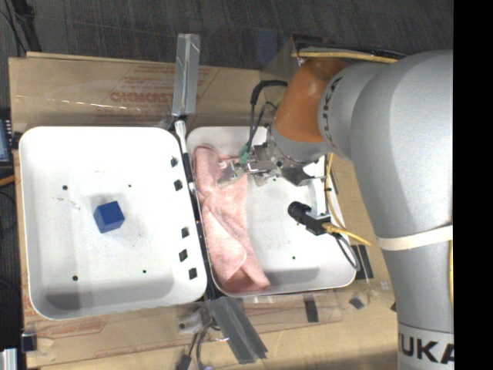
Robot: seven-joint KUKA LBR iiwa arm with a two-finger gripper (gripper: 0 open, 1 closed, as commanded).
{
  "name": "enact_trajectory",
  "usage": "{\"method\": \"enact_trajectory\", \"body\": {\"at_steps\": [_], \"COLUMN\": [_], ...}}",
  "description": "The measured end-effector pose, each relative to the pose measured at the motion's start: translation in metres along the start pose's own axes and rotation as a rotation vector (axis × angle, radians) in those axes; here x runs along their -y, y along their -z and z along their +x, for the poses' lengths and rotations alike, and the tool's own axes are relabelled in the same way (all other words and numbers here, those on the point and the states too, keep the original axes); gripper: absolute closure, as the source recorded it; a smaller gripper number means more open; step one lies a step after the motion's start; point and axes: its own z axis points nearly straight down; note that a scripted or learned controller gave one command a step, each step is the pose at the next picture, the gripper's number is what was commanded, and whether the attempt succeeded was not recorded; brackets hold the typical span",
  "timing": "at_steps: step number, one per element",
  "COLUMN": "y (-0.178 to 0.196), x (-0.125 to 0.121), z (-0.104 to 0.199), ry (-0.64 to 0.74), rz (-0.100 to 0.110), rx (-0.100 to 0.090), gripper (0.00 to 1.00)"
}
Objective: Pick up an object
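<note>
Your gripper sits low in the right bin, at the top of the pink cloth that lies along that bin's left wall. You cannot tell whether it has closed on the fabric. Nothing is lifted yet. The blue cube rests untouched near the left bin's middle.

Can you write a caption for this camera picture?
Gripper over a pink cloth in the right bin; blue cube sits in the left bin.
</note>
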Motion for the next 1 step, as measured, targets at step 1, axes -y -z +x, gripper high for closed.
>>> {"method": "enact_trajectory", "body": {"at_steps": [1], "y": [-0.0198], "x": [-0.0473], "z": [0.0181], "ry": [0.020], "rz": [-0.004], "rx": [0.001], "gripper": [0.00]}}
